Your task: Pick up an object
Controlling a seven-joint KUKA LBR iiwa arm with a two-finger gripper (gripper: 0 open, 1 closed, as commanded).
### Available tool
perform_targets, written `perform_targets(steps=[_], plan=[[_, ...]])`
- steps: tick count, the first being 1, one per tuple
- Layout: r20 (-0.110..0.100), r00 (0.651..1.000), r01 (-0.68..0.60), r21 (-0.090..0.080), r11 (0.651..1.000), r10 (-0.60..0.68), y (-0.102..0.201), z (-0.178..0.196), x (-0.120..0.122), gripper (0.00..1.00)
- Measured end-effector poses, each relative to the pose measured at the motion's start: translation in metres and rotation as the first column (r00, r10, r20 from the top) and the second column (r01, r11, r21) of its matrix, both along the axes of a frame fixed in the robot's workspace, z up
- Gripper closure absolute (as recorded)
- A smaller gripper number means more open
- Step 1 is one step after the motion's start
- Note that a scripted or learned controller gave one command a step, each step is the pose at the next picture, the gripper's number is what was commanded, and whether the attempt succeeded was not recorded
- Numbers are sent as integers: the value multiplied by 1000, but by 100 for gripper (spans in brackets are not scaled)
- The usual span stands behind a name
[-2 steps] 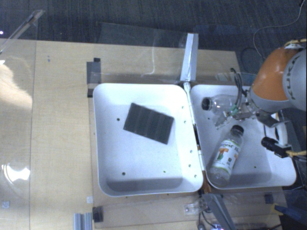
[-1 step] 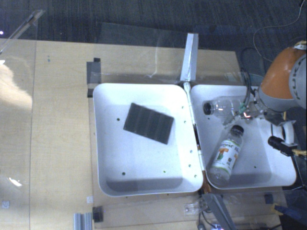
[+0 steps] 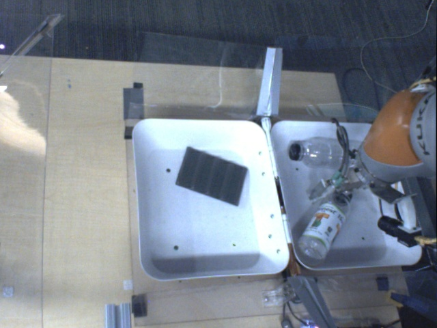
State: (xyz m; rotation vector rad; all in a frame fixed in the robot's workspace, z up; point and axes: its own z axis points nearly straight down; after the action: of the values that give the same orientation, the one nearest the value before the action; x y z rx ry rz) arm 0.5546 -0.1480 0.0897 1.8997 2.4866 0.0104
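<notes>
Bottles lie in the right bin (image 3: 403, 255), and the arm (image 3: 399, 139) has its wrist low over them, reaching in from the right. One clear bottle (image 3: 315, 152) with a dark cap rests on its side near the bin's back wall, cap pointing toward the divider (image 3: 269, 91) between the bins. A second bottle with a printed label (image 3: 322, 229) lies slanted toward the front left corner, its upper end just under the gripper (image 3: 339, 185). The jaws sit between the two bottles, close above the labelled one's neck, but glare and the clutter of metal parts hide their spacing, so I cannot tell whether they are parted or closed, nor whether anything is pinched between them. Judging by the pose, the labelled bottle looks like the target, since the tool hangs right at its end; a grip there, near the narrow neck, may slip on a round, smooth body. The left bin (image 3: 147, 183) holds a flat dark rectangular pad (image 3: 212, 175), lying tilted near its middle, well apart from the arm. Both bins rest side by side on the wooden surface (image 3: 75, 203), which keeps loose objects corralled within reach.
</notes>
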Motion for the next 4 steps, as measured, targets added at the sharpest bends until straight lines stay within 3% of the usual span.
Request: perform_targets(steps=[1,2,3,4], plan=[[2,989,151,2,989,-151,-9,0,-11,0],[13,989,148,2,989,-148,-9,13,-7,100],[12,989,148,2,989,-148,-9,13,-7,0],[-16,981,192,1,981,-192,-52,-3,76,0]])
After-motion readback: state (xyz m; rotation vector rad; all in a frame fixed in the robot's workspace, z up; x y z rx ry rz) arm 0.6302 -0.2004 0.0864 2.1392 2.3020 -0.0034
